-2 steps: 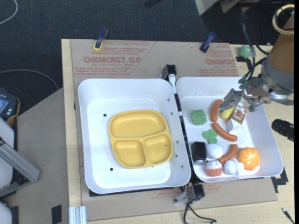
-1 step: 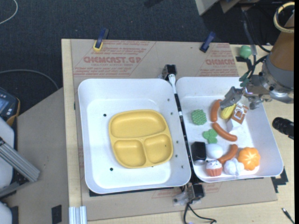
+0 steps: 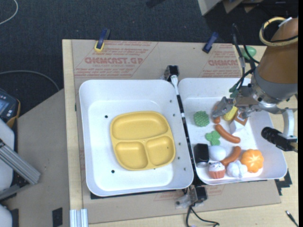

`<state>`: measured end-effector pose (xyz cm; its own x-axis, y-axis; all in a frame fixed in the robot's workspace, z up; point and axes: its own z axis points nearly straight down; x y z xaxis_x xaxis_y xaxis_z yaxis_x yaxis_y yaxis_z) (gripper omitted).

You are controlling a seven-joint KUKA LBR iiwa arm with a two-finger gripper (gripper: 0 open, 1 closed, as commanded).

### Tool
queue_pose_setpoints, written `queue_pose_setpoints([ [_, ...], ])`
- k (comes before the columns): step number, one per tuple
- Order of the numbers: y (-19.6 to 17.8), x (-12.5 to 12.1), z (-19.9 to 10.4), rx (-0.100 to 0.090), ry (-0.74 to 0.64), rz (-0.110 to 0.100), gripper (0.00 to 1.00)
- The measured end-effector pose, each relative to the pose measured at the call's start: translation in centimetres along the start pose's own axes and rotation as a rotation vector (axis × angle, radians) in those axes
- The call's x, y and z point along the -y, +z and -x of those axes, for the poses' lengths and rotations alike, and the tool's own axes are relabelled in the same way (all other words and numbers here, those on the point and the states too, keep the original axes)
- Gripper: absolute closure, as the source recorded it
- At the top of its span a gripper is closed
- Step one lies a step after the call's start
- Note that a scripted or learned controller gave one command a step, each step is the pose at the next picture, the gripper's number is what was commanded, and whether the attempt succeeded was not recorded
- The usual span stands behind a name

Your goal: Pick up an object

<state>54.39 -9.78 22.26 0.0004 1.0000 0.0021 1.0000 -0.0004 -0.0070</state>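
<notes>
Hovering low over the right bin [image 3: 279, 167], gripper [image 3: 230, 111] has a small yellow piece [image 3: 231, 113] at its fingers; can't tell if they're apart or clamped on it. Sausage [image 3: 227, 133] lies just below the tip, broccoli [image 3: 201, 118] beside it to the left, orange [image 3: 252, 160] further down. Advice: centre on one item, close fully before lifting, avoid nudging neighbours.
</notes>
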Motion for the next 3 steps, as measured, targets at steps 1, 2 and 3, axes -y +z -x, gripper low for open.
queue_pose_setpoints([
  [1,6.4,0.1,-0.1,0.0,0.0,-0.001,0.0],
  [2,11.9,0.8,0.7,0.0,0.001,-0.002,0.0],
  [3,13.5,0.6,0.9,0.006,0.002,0.011,0.0],
])
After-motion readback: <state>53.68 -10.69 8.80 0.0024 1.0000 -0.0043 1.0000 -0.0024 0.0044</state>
